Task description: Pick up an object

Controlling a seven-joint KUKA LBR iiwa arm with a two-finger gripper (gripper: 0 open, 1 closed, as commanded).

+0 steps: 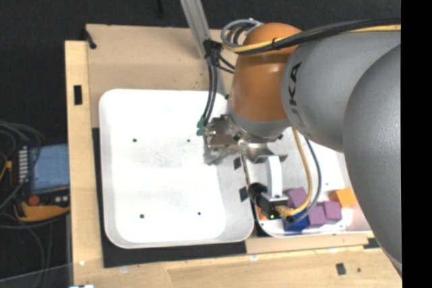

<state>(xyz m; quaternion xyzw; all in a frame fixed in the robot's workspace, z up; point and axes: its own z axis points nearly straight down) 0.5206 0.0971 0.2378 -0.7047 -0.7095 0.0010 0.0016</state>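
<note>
White right bin (pixel 331 231) holds purple blocks (pixel 297 197), a blue block (pixel 297 224), an orange block (pixel 344 197).

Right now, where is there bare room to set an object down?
The left bin is bare over nearly all its floor, from its left wall to the gripper at its right rim. The right bin is crowded: purple blocks, a blue block and an orange block sit together at its near end; the arm covers the rest.
</note>
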